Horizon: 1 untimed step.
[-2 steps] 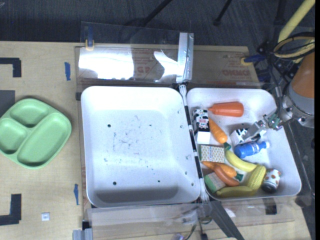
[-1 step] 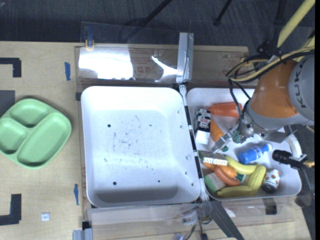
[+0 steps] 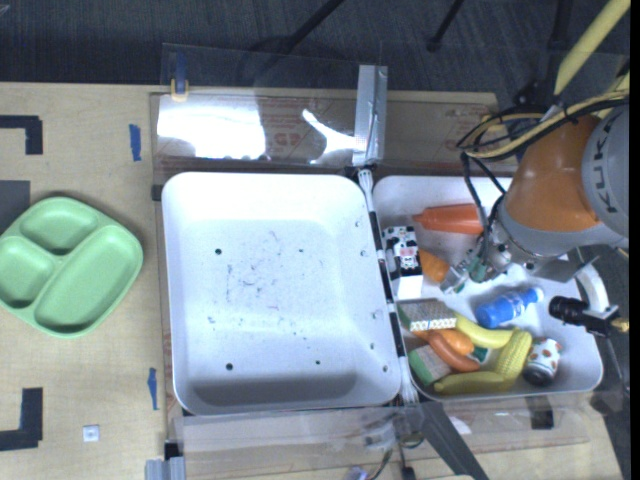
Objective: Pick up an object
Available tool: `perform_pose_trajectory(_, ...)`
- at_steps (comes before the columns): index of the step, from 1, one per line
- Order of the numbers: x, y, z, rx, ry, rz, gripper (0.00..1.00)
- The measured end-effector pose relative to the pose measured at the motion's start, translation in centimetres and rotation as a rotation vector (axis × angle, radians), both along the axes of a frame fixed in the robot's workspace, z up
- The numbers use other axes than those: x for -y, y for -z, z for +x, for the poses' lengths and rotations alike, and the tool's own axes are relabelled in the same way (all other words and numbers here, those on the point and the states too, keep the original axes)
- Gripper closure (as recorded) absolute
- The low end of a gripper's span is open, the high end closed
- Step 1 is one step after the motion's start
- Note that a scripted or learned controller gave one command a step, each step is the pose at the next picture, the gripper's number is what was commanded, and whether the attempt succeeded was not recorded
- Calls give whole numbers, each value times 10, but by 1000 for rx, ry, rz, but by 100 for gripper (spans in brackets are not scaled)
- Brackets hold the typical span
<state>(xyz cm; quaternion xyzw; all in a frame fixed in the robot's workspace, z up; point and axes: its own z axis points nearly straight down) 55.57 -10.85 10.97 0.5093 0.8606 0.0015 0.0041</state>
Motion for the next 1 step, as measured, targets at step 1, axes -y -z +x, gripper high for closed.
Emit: perform_pose_trajectory(1, 0, 0, 0, 0, -1, 0, 0)
